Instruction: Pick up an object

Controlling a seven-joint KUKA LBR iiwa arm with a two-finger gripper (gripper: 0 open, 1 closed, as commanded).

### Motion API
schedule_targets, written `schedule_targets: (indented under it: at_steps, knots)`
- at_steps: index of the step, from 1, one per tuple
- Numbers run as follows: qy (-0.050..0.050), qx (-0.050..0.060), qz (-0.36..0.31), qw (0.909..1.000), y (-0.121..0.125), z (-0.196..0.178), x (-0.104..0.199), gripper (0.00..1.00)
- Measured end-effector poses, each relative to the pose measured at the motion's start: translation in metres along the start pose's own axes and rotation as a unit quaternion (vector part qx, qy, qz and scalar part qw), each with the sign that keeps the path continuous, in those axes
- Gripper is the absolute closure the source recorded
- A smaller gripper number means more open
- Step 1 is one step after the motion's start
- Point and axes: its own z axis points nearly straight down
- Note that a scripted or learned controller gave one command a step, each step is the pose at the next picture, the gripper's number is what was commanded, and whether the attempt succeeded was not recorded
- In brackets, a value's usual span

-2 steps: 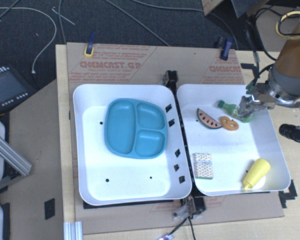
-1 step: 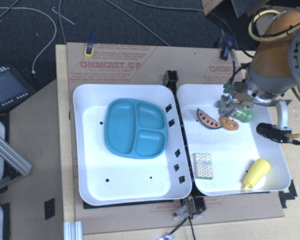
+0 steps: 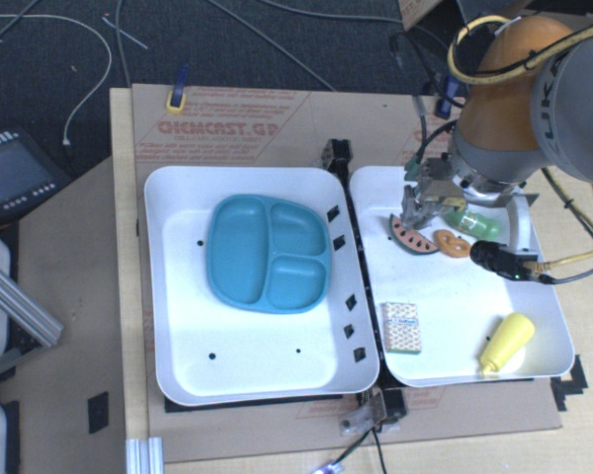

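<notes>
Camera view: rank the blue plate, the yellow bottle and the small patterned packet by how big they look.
Largest to smallest:
1. Blue plate, by far the largest, in the left bin.
2. Yellow bottle and patterned packet, both in the right bin, look about alike in size; I would not rank one above the other.

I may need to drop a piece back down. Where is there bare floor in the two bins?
Left bin: a wide strip below the blue divided plate. Right bin: the middle, bordered by the small patterned box and the yellow object. Its top is crowded: the claw sits over the brown pieces and a green item.
</notes>
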Motion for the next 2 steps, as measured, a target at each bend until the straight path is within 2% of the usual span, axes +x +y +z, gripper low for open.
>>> schedule_targets:
  at_steps: [1, 2]
  knots:
    - [0.000, -0.002, -0.001, 1.0000, 0.019, -0.010, 0.059, 1.00]
    - [0.000, -0.001, 0.000, 1.0000, 0.027, -0.003, 0.111, 1.00]
